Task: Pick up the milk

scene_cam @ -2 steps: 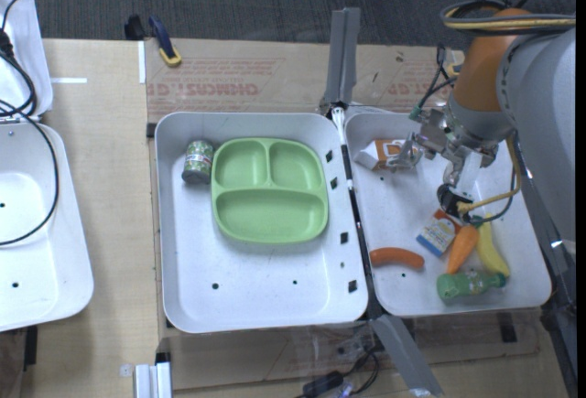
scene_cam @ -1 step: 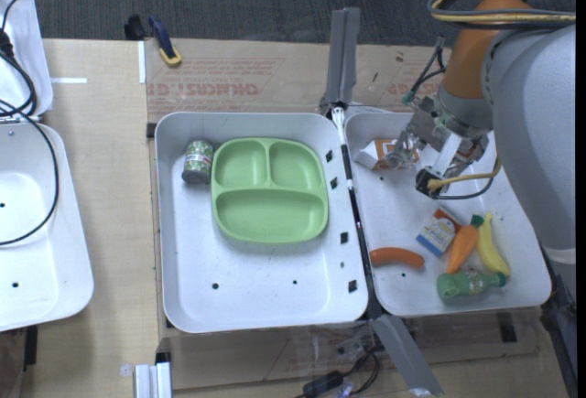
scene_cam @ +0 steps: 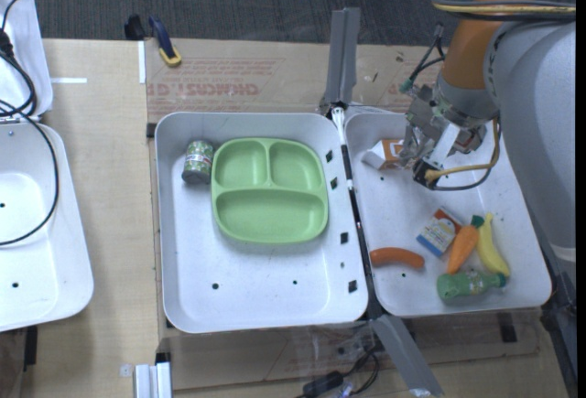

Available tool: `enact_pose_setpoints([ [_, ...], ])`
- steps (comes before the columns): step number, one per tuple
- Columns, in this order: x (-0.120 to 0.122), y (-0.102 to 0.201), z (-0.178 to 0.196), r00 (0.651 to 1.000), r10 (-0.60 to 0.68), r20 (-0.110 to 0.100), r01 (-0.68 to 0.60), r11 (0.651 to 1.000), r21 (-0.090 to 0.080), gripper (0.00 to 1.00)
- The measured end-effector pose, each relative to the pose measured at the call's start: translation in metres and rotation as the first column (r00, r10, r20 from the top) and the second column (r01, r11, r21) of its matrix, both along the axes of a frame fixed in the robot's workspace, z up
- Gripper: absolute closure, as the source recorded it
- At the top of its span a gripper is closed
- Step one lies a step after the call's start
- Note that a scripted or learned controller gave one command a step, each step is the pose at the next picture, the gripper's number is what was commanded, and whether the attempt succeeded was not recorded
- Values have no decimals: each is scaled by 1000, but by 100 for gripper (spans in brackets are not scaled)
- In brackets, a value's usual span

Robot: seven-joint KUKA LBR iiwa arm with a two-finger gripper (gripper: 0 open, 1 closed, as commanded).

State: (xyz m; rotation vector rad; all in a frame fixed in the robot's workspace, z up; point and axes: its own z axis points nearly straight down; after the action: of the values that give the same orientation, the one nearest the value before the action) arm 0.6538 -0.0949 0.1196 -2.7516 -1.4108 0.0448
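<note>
The milk, a small white carton with an orange-brown panel (scene_cam: 386, 153), lies on the floor of the right-hand white bin (scene_cam: 513, 295) near its upper-left corner, not yet lifted. Just to its right the grey arm's two-finger gripper (scene_cam: 423, 152) hovers low beside it. The grasp and lift apparently remain to be done.

The milk (scene_cam: 385, 153) is partly covered by the gripper (scene_cam: 414, 152); the fingers' state cannot be made out; the arm (scene_cam: 540, 103) is cut off at the right edge; the can (scene_cam: 197, 161) label is too small to be read.
</note>
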Motion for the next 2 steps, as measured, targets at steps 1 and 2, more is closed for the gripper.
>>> enact_pose_setpoints([
  [1,-1,-5,2,1000,-5,-4,5,1000,-3,0],
  [2,10,-28,-14,998,-6,56,7,1000,-23,0],
])
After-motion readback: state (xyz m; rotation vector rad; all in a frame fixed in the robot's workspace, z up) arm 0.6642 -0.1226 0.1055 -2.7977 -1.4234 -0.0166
